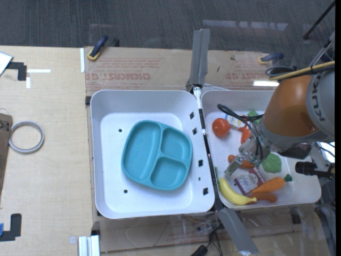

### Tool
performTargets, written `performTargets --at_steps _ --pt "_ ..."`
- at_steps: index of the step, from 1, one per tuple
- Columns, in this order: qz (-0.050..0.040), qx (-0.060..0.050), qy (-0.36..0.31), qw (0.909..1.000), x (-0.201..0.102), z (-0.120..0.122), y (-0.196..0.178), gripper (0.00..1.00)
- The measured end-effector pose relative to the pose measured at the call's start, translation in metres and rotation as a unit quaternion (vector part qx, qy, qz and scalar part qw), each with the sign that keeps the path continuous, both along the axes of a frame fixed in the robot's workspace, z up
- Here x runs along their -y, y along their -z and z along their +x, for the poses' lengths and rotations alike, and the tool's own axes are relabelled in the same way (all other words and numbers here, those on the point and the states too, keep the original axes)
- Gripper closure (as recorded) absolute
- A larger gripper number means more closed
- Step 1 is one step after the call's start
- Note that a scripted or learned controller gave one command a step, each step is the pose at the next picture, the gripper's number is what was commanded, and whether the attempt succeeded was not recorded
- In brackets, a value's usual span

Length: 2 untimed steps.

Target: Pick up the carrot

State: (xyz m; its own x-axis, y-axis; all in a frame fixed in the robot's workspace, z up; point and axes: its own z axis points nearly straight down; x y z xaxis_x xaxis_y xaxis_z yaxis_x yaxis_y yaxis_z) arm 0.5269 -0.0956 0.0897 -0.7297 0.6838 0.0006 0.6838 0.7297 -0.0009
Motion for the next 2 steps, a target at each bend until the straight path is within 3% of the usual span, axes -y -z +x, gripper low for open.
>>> performTargets --at_steps 1,2 --pt "-0.0003 0.0 -0.013 0.9999 0.004 0.017 -0.108 0.0" --pt "0.0 -0.001 0.039 0.9993 -0.001 -0.011 0.001 0.0"
